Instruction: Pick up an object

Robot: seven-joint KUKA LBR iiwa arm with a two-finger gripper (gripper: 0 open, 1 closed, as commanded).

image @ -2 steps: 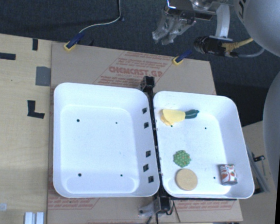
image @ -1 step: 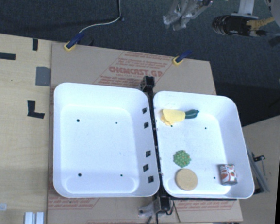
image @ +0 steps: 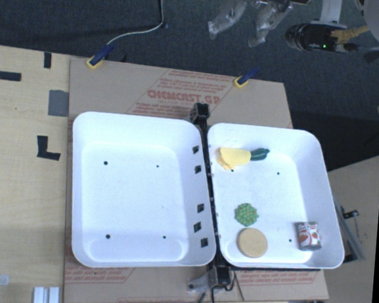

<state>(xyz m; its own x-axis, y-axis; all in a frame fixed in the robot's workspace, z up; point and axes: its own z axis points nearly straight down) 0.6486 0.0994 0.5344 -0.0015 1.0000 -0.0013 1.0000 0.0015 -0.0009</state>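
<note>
1. The gripper (image: pixel 247 24) hangs high at about 12 o'clock in the camera view, beyond the far edge of the bench (image: pixel 17 165) and well apart from both bins. Its two pale fingers (image: pixel 225 19) stand spread apart, with nothing between them.
2. All the candidates lie in the right bin (image: pixel 327 192): a yellow piece with a teal end (image: pixel 236 157) at that bin's 10 o'clock, a green knobbly ball (image: pixel 246 214) near the middle, a tan disc (image: pixel 252 243) just beside it toward 6 o'clock, and a small red-and-white can (image: pixel 308 235) at 4 o'clock.
3. The left bin (image: pixel 133 189) offers no target, so the reach should go to the right one.
4. The can looks the safest choice, as it stands clear of its neighbours.
5. Descend straight over the chosen thing, fingers straddling its narrow side, and close only once they reach low enough; the flat disc would likely slip.
</note>
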